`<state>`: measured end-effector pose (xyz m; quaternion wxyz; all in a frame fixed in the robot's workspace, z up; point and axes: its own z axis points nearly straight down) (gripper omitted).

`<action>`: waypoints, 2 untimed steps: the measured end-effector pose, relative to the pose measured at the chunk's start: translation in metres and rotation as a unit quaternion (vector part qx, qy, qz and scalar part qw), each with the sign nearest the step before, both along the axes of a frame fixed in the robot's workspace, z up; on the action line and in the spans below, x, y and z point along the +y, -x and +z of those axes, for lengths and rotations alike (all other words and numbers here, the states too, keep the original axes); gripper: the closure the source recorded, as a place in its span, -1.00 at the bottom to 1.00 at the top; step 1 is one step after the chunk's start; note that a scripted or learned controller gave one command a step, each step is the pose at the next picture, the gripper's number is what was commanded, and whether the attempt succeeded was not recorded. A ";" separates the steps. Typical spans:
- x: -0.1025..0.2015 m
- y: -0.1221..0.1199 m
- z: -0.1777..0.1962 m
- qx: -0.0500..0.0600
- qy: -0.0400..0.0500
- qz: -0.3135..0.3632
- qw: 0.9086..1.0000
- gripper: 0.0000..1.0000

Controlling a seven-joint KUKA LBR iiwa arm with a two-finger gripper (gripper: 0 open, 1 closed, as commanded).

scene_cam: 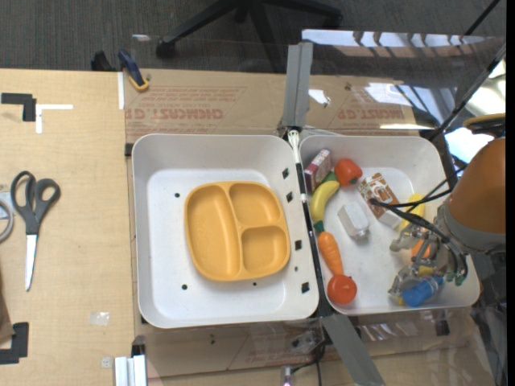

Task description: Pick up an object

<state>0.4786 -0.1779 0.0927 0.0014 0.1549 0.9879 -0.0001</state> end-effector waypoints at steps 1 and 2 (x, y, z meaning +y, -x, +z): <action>0.001 -0.002 0.010 -0.002 0.001 0.002 1.000 1.00; 0.054 -0.012 0.131 -0.001 0.000 -0.041 0.999 1.00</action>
